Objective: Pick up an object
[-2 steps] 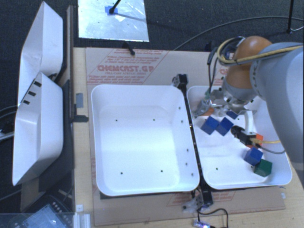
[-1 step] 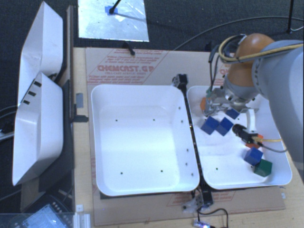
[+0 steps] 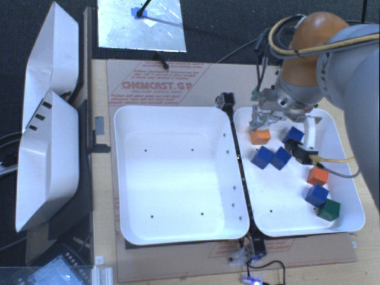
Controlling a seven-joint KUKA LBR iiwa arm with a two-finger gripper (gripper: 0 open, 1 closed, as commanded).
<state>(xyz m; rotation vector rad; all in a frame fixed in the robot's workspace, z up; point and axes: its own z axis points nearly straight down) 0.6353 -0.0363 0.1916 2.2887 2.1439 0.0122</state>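
My gripper (image 3: 262, 123) hangs over the far left part of the right bin (image 3: 279, 221). An orange cube (image 3: 259, 137) lies on the bin floor directly below it and seems to touch its tip. Two blue cubes (image 3: 262, 157) (image 3: 281, 158) sit side by side just nearer the camera. A third blue cube (image 3: 293, 136) lies to the right of the gripper, partly behind the arm's hardware.
Near the right bin's right wall lie another orange cube (image 3: 317, 174), a blue cube (image 3: 316, 195) and a green cube (image 3: 329, 209). The left bin (image 3: 178, 230) adjoins across a black divider (image 3: 237, 159). Yellow and black cables (image 3: 332, 159) trail over the right bin.
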